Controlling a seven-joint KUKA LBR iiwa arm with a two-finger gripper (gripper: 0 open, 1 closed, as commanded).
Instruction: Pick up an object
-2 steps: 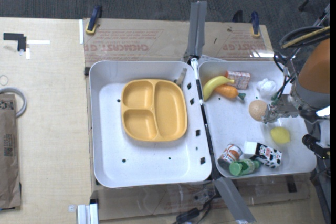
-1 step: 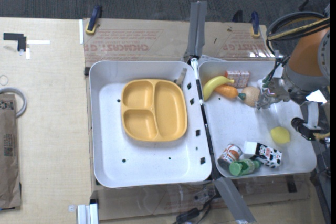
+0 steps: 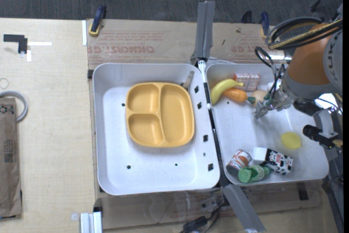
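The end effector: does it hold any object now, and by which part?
It cannot be told: the end effector hangs low over the right white bin, with no object visible in it.

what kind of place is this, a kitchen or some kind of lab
Most likely a robot test bench in a lab, not a kitchen. Two white bins sit side by side on a cardboard-covered bench, a robot arm reaches in over the right one, and the banana and carrot look like toy props.

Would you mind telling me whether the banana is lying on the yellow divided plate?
No, the banana lies in the right bin beside the carrot, while the yellow divided plate sits in the left bin.
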